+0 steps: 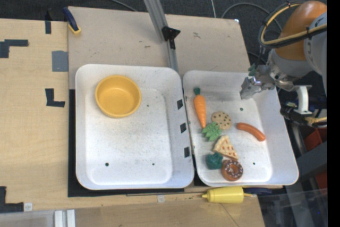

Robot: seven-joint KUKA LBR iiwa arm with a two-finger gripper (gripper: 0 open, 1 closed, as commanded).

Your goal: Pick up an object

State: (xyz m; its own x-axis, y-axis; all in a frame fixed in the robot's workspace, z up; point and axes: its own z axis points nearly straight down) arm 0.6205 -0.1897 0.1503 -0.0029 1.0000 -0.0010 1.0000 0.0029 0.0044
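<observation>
The right bin (265,167) holds several toy foods: a carrot (200,108), a round cookie (221,120), a green leafy piece (212,131), a pizza slice (226,146), a teal piece (214,161), a chocolate doughnut (232,170) and a sausage (251,131). My gripper (248,90) hangs over the bin's upper right part, up and right of the cookie and above the sausage. Nothing shows between its fingers. The left bin (127,157) holds a yellow bowl (118,95) at its upper left.
A metal pole (154,0) slants from the top down to the gap between the bins. A yellow mustard bottle (226,195) lies on the bench below the right bin. Cables run along the dark floor at the top.
</observation>
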